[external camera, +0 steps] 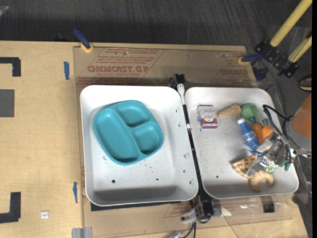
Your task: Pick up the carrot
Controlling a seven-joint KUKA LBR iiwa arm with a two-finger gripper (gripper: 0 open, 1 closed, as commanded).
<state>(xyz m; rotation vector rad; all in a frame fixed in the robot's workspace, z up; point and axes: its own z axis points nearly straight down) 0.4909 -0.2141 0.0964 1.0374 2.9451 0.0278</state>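
Note:
The carrot (261, 131) is a small orange piece lying near the right wall of the right bin (218, 152), with a green top (249, 110) just above and left of it. My gripper (274, 151) hangs low over the bin's right side, just below and right of the carrot, in a tangle of cables. It overlaps the clutter there, so its state is unclear. Nothing shows as lifted. The arm's orange band (303, 123) is at the right edge.
A blue bottle (246, 133) lies left of the carrot. A pizza slice (245, 164) and a croissant (261, 180) lie below the gripper. A small carton (207, 116) and a tan piece (229, 111) sit further left. The left bin (99, 182) holds a teal divided plate (129, 131).

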